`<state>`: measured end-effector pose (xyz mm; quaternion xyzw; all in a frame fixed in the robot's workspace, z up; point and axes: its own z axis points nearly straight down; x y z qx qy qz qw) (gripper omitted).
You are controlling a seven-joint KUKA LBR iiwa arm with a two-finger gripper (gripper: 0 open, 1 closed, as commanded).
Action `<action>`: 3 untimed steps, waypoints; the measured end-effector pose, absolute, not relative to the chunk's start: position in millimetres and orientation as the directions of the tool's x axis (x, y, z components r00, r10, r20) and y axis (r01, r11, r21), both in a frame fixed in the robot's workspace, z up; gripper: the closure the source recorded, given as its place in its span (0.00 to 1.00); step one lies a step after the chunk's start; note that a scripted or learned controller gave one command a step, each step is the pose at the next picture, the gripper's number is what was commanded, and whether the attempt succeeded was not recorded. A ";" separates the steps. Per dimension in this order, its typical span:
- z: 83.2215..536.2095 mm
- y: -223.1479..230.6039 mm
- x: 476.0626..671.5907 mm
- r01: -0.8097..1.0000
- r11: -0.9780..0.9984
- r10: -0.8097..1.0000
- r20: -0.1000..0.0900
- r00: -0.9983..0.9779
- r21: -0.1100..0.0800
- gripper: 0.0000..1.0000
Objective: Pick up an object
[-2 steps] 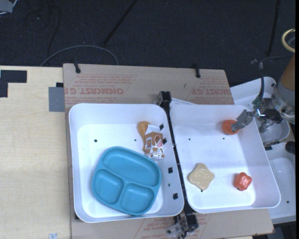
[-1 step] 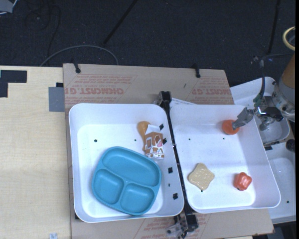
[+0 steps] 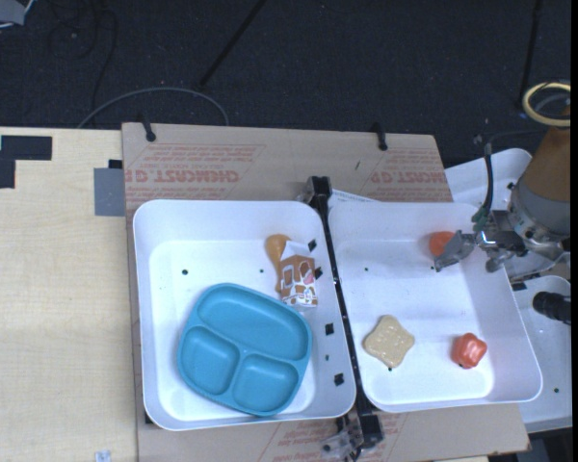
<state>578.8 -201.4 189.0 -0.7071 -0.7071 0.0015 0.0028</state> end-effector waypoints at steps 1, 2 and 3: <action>146.7 -200.1 577.8 1.000 0.000 1.000 0.002 0.000 -0.005 0.00; 93.1 -198.9 576.8 1.000 -0.001 1.000 0.002 0.001 -0.007 0.00; 106.0 -199.8 577.4 1.000 -0.003 1.000 0.001 0.003 -0.004 1.00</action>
